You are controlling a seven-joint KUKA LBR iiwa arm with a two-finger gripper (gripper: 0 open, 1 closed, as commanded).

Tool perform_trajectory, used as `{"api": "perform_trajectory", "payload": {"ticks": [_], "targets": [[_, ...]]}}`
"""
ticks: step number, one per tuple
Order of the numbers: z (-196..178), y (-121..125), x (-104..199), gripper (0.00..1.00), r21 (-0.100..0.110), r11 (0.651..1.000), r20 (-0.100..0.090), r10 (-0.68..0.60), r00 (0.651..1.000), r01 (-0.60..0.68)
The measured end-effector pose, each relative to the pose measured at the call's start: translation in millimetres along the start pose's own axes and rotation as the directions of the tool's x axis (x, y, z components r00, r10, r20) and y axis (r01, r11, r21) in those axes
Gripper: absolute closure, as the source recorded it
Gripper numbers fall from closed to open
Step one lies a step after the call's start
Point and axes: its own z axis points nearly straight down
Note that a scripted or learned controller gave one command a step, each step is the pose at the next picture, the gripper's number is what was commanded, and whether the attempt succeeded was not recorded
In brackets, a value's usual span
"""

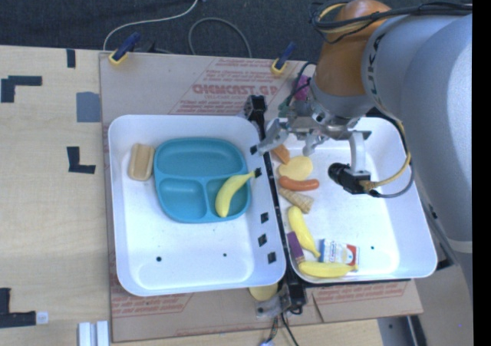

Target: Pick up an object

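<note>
Jaws (295,137) sit low at the back-left corner of the right bin (399,248), over a tight cluster by the divider wall: orange piece (281,154), yellow round piece (298,167), sausage (298,183); can't tell if they're spread or pinched. Risk: with things packed this close to the bin wall, a descent could clip the rim or shove pieces aside and close on nothing. More room mid-bin; the bananas (304,231) and small carton (337,251) near the front edge lie freer.

Wooden bench (46,206) under cardboard sheet (199,91) bearing two white bins (123,206).
</note>
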Motion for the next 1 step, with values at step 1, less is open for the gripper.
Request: {"api": "perform_trajectory", "payload": {"ticks": [1], "targets": [[-0.1,19.8,-48.2,0.0,-0.005,1.0,0.002,0.002,1.0,-0.002]]}}
